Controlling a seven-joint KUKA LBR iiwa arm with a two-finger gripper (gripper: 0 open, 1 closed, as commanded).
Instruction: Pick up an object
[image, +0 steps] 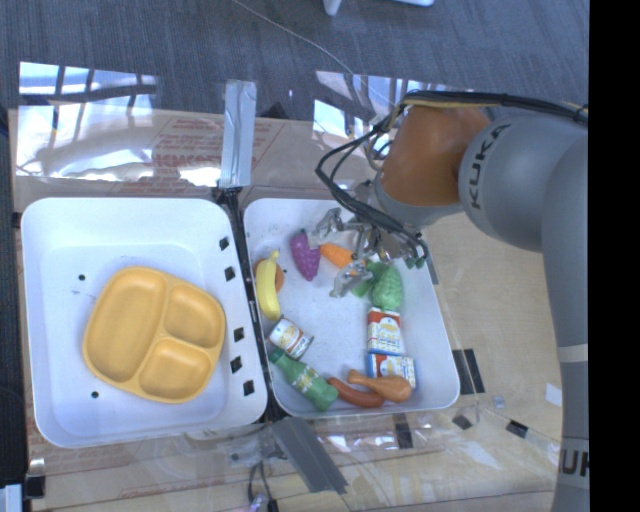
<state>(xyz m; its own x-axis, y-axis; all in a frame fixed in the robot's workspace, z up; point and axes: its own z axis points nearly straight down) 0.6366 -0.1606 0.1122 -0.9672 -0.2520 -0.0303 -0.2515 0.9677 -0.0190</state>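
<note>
The two shallow white plastic bins sat side by side on the bench, seemingly one as a source and the other as a place to sort into; the left bin (50, 300) held a yellow moulded tray with three compartments (153, 332), lying flat near its middle; the right bin (440, 340) held all the small toy groceries, so any pick had to come from there. Along that bin's left wall lay a yellow plastic banana (267, 285), with a purple toy eggplant (304, 254) just beside it toward the far side; below the banana sat a small labelled can on its side (289, 338), then a green toy bottle (303, 379) slanting toward the near wall; an orange-brown toy drumstick (383, 385) and a red-orange sausage-like piece (350, 391) lay along the near edge; a red and white carton (385, 333) lay near the right wall, and a second small boxed item (392, 369) sat just near of it. The grey arm with its orange band (425, 155) reached in from the right and bent down over the far part of the right bin; the gripper (360, 262) hung low among the toys, its metal fingers spread apart, one by a small orange toy carrot (336, 254) and another against a green leafy toy vegetable (386, 287); nothing could be seen clasped between them, so the green vegetable or the carrot seemed the likeliest target, both close under the wrist.
</note>
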